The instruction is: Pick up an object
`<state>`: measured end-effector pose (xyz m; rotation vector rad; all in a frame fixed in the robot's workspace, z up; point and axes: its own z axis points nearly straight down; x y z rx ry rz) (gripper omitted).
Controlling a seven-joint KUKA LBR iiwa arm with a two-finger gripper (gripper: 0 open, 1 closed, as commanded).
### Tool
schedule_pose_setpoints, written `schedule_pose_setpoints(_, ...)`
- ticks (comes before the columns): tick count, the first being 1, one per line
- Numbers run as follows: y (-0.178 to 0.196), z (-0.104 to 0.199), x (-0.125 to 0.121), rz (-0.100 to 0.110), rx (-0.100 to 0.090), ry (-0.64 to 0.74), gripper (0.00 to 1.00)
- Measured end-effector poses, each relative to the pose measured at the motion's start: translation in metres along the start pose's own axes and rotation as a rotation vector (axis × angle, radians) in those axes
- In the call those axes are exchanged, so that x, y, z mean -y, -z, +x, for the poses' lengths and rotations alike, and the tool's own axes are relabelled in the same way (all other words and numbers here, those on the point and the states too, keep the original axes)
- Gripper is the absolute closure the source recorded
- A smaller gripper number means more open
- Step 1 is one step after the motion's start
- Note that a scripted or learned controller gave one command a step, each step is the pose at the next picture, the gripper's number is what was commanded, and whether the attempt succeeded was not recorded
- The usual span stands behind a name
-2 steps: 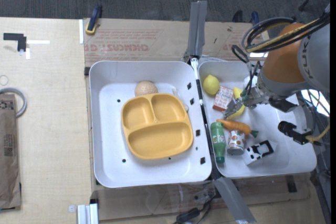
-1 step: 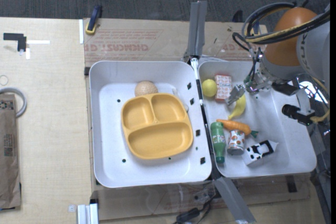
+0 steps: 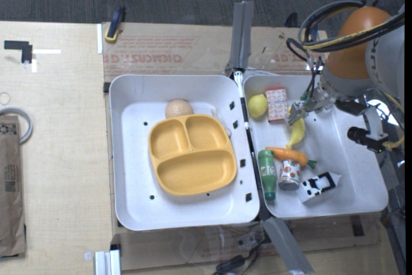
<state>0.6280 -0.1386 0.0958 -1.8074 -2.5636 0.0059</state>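
Hovering at the right bin's point(image 3: 360, 203) twelve o'clock, the claw point(image 3: 301, 110) touches the banana point(image 3: 297, 132); its grip state is unclear. Light, smooth, probably rigid plastic: grasp mid-curve.

Left bin point(image 3: 122, 158): I count a divided plate point(image 3: 192, 154) near its middle, with a round bread roll point(image 3: 179, 107) just behind it, touching the plate's rear edge. Right bin point(image 3: 360, 183): lemon point(image 3: 257, 105) at rear left, small carton point(image 3: 277, 104) just right of it, banana point(image 3: 297, 132) in front of the carton. Carrot point(image 3: 288, 154) nearer the front; bottle point(image 3: 267, 174) at left wall; can point(image 3: 290, 174) beside it; cow figure point(image 3: 318, 186) to the right.
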Motion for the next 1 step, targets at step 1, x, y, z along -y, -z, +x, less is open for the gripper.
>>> schedule_pose_setpoints(1,0.0941,0.049,-0.0399,-0.004,0.003,0.107,1.0)
